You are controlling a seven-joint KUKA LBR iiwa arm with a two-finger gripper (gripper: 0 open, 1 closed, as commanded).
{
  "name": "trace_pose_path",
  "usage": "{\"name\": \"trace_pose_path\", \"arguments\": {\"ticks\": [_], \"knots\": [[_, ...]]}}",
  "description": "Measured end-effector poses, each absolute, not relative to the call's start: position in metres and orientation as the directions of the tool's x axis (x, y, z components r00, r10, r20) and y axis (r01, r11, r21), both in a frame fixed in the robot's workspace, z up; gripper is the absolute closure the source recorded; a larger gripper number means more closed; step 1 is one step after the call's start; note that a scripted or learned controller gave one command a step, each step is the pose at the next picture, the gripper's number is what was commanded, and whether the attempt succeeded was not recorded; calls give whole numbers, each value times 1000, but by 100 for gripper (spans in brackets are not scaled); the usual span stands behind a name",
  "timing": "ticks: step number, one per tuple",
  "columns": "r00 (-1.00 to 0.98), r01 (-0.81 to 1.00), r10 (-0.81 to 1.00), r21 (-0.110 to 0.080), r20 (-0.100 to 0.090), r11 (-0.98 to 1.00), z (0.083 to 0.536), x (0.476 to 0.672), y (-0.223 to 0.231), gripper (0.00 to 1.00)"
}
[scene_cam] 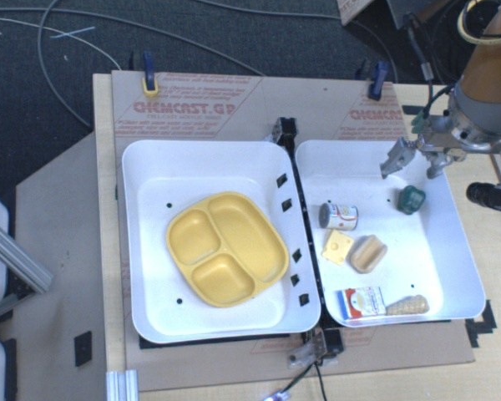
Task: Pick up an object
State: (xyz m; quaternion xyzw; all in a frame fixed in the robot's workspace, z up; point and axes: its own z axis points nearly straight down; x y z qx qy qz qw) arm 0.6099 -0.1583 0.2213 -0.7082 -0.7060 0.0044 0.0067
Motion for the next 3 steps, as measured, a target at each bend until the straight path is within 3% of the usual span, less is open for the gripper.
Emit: {"name": "trace_pose_path", "arguments": {"ticks": [1, 3], "knots": [[0, 1000, 1000, -1, 1, 0, 230, 613, -158, 0], [-2, 1000, 1000, -3, 1, 2, 130, 618, -154, 0]]}}
